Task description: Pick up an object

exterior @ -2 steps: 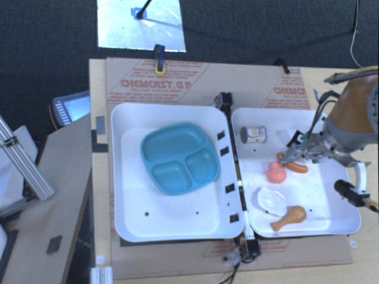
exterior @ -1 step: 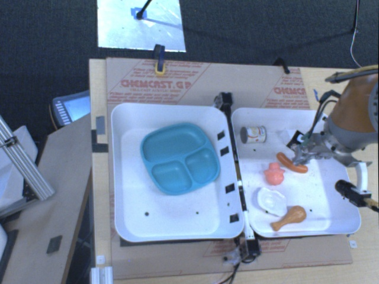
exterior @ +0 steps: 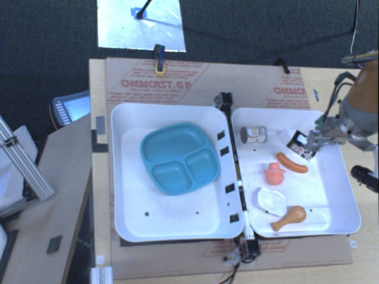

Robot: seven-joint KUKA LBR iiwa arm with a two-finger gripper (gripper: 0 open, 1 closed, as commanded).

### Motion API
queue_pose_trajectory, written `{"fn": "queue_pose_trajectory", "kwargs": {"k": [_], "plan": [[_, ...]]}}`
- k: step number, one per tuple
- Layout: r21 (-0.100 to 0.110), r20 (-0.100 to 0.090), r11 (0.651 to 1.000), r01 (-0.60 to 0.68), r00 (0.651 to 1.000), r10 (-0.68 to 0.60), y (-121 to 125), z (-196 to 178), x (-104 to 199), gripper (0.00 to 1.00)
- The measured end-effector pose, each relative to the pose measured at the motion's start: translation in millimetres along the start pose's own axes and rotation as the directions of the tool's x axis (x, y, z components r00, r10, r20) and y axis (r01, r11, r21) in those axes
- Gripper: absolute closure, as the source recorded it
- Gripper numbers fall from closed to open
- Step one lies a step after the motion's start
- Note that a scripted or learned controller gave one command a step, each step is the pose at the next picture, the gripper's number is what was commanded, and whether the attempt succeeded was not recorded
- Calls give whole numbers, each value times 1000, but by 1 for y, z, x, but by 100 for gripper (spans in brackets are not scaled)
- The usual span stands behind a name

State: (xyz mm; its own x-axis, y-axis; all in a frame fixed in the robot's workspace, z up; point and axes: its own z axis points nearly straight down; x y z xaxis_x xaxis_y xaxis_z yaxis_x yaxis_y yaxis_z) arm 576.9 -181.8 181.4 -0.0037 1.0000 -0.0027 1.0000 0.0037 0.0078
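Observation:
The right bin (exterior: 340, 176) holds several small items. A small can (exterior: 254, 135) lies on its side near the back left. An orange sausage (exterior: 292, 163) lies in the middle, with a pink toy (exterior: 273, 174) to its left. A white fried egg (exterior: 270, 200) and a brown drumstick (exterior: 290, 217) lie near the front. My gripper (exterior: 302, 146) hangs low over the bin's back part, just above and right of the sausage's upper end. Nothing is seen in its grasp.
The left bin (exterior: 127, 158) holds a blue divided plate (exterior: 179, 157). A black ridge with clips (exterior: 232, 158) separates the two bins. The grey arm (exterior: 358, 120) reaches in over the right bin's far right rim. Cardboard lies under both bins.

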Motion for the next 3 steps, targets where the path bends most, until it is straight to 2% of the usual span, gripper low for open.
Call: {"fn": "queue_pose_trajectory", "kwargs": {"k": [1, 2, 3], "plan": [[2, -1, 1000, 1, 1000, -1, 9, -46, -3, 100], [4, -1, 1000, 1, 1000, -1, 10, -62, -4, 100], [6, -3, 1000, 4, 1000, -4, 12, -60, 46, 100]]}}
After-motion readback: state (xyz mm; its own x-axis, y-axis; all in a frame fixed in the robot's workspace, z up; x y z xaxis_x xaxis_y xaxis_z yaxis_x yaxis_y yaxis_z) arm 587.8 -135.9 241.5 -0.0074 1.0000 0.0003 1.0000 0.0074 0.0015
